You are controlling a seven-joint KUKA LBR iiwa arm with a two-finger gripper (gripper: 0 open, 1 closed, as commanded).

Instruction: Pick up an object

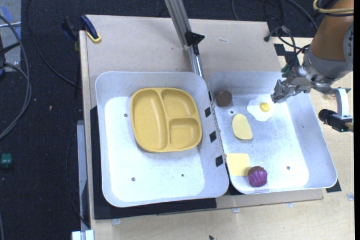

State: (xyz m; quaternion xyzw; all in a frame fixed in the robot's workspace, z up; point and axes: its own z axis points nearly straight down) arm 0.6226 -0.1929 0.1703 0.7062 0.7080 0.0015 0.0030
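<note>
My gripper (279, 93) hangs low over the upper right part of the right bin (306, 143), its tip just right of a fried-egg toy (261, 109). In the same bin lie a brown round object (224, 98) near the top left, a yellow oval piece (242, 127) in the middle, a yellow square slice (238, 164) at the lower left, and a purple object (257, 176) by the front rim. Nothing shows between the gripper's tips.
A yellow divided plate (166, 119) sits in the left bin (118, 177). A slanted metal pole (175, 3) crosses above the bins' dividing edge. Cables lie on the dark floor around the bench.
</note>
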